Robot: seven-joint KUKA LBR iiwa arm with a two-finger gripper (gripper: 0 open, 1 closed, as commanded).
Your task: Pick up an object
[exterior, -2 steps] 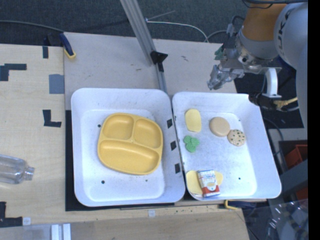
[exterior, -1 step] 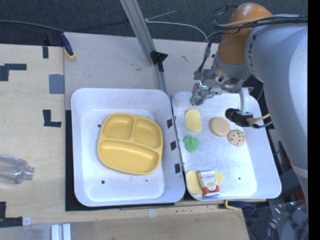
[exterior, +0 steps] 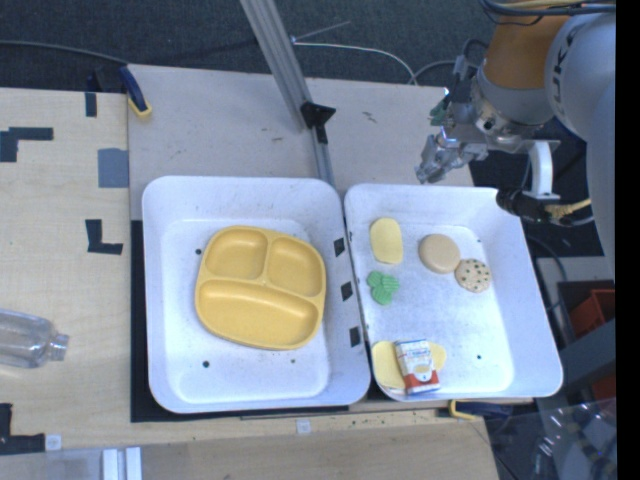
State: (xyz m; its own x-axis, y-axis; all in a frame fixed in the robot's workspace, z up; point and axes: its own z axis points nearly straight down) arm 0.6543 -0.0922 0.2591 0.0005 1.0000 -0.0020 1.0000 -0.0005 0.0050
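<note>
The right white bin (exterior: pixel 500 268) holds several small items: a pale yellow oval piece (exterior: pixel 386 240), a green leafy piece (exterior: pixel 382 287), a tan round piece (exterior: pixel 438 253), a speckled cookie (exterior: pixel 473 275) and a small carton (exterior: pixel 417 365) lying on a yellow disc (exterior: pixel 388 363) at the front. My gripper (exterior: pixel 437 158) hangs above the bench just behind the right bin's far rim, apart from all the items, with nothing between its fingers. The grey arm with its orange band (exterior: pixel 535 38) comes in from the upper right.
The left white bin (exterior: pixel 170 268) holds a yellow three-compartment plate (exterior: pixel 262 286). A slanted metal pole (exterior: pixel 275 43) rises behind the bins. A clear plastic bottle (exterior: pixel 25 338) lies on the bench at far left. Cables run behind the bench.
</note>
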